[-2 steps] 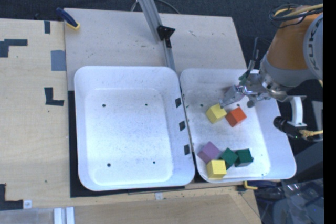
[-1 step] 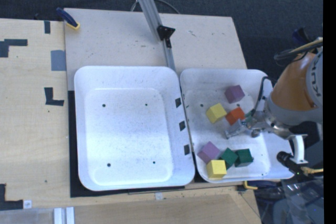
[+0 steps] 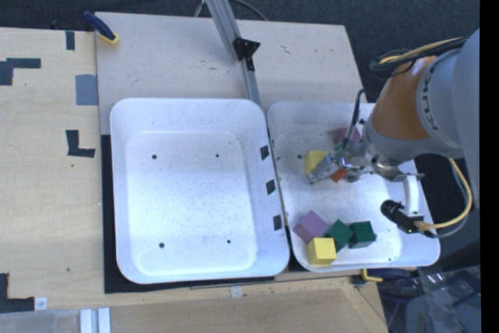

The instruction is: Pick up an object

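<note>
My gripper (image 3: 334,170) reaches low into the right bin (image 3: 390,253) from the right, under the orange-banded wrist (image 3: 398,109). Its tip sits right beside a yellow block (image 3: 313,161), which lies just to its left. A small orange-red piece (image 3: 338,176) shows at the tip; I cannot tell whether it is held. Near the bin's front lie a purple block (image 3: 310,224), a second yellow block (image 3: 321,250) and two green blocks (image 3: 339,234) (image 3: 362,232). A dull pink object (image 3: 343,139) is partly hidden behind the wrist.
The left bin (image 3: 187,191) stands next to the right one, separated by their touching rims. A metal pole (image 3: 222,4) slants across the bench behind the bins. Cables (image 3: 460,199) loop at the right of the arm. A blue-and-yellow tool (image 3: 101,27) lies far left.
</note>
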You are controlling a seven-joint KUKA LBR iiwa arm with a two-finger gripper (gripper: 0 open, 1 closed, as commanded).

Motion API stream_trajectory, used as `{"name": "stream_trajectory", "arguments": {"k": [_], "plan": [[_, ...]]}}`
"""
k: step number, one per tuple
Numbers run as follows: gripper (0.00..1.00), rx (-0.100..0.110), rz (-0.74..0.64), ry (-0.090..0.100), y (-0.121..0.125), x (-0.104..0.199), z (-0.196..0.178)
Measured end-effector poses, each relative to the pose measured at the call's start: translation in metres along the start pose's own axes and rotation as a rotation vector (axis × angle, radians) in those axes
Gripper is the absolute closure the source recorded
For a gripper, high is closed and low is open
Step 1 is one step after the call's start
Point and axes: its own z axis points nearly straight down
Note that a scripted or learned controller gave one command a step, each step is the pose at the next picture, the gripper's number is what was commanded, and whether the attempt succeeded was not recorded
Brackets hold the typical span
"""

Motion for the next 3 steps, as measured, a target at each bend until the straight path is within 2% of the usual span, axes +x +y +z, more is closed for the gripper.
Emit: {"name": "stream_trajectory", "arguments": {"k": [1, 2, 3], "plan": [[0.00, -0.001, -0.001, -0.001, 0.040, 0.045, 0.000], [0.00, -0.006, 0.003, -0.001, 0.017, 0.067, -0.105], [0.00, -0.017, 0.004, -0.005, 0.060, 0.018, -0.021]]}}
